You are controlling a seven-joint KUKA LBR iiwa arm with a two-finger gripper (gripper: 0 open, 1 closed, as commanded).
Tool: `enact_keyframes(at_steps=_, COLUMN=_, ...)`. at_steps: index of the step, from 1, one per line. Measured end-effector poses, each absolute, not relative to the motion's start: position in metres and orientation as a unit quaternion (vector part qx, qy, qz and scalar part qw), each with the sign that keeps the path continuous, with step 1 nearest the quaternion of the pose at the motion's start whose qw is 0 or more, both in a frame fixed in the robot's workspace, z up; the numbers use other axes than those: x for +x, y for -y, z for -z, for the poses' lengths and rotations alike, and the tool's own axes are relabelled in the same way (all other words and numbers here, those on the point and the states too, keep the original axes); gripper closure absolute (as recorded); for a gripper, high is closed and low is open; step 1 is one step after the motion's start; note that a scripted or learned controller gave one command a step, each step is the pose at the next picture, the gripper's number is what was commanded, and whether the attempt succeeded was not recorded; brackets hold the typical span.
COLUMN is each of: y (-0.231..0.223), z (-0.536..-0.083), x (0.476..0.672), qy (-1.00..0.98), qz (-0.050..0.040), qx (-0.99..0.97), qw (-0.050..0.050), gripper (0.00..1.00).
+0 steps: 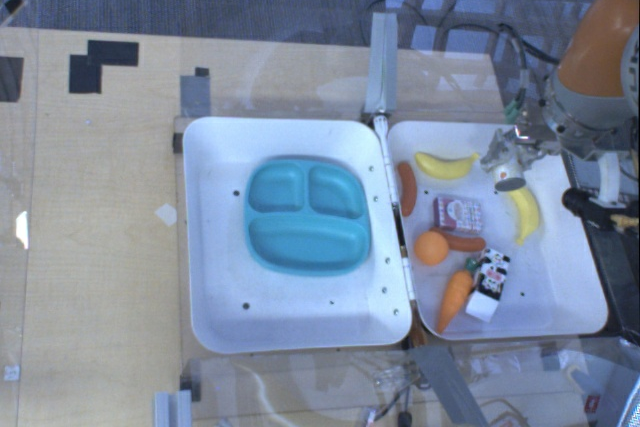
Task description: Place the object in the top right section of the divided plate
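A blue divided plate [305, 216] lies in the left white bin [215, 315], with two small sections at the top and one wide section below; nothing is in them. The right bin [575, 310] holds two bananas [446, 164] [524, 213], a red sausage [406, 188] along the left wall, a pink box [457, 212], another sausage [464, 242], an orange [431, 248], a carrot [453, 300] and a small black-and-white carton [489, 282]. My gripper [508, 163] hangs over the right bin's upper right part, between the two bananas.
A metal divider post [380, 65] stands at the back between the bins. The arm's grey and orange body [600, 65] fills the upper right. A black cable [600, 210] runs along the right bin's edge. Black tape marks [100, 65] lie on the bench at the far left.
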State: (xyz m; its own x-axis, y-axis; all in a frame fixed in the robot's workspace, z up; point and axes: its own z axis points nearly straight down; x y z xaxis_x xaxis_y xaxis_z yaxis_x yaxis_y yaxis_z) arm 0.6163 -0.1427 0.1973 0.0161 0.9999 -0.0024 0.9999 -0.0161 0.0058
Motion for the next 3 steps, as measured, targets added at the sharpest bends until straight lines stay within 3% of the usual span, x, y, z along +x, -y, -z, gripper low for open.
enact_keyframes(at_steps=1, y=0.076, z=-0.185, x=0.663, qy=-0.730, qz=-0.0020, qx=0.684, qw=0.002, gripper=1.00)
enact_keyframes(at_steps=2, y=0.017, z=-0.207, x=0.670, qy=-0.773, qz=-0.0025, qx=0.634, qw=0.003, gripper=1.00)
enact_keyframes(at_steps=3, y=-0.043, z=-0.186, x=0.653, qy=-0.871, qz=-0.0019, qx=0.492, qw=0.002, gripper=1.00)
